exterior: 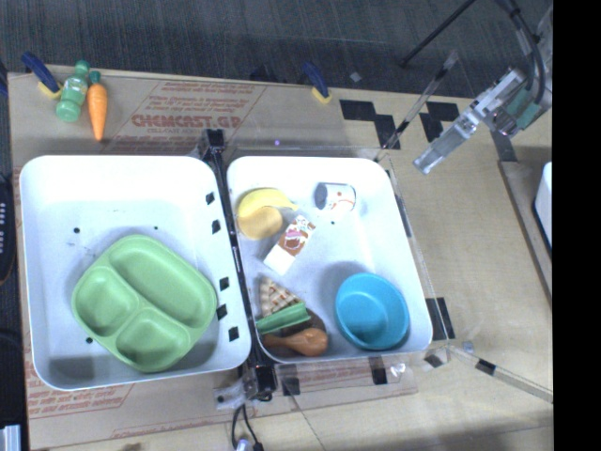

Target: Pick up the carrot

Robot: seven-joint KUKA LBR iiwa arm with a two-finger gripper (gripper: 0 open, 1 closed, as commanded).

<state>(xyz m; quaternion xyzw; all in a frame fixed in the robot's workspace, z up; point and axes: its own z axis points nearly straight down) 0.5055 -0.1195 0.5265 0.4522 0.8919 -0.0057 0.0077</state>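
Note:
An orange carrot with a green top lies on the bench beyond the left bin's far left corner, beside a green bottle. At the near edge of the right bin an orange-brown elongated piece lies under a green piece; I cannot tell what it is. My gripper hangs above the bench just past the right bin's far right corner, pointing down and left, with nothing seen in it. It is far from both orange items.
The right bin also holds a yellow fruit, a small can, a white packet, a waffle and a blue bowl. A green divided plate lies in the left bin. Blue clamps sit along the far edge.

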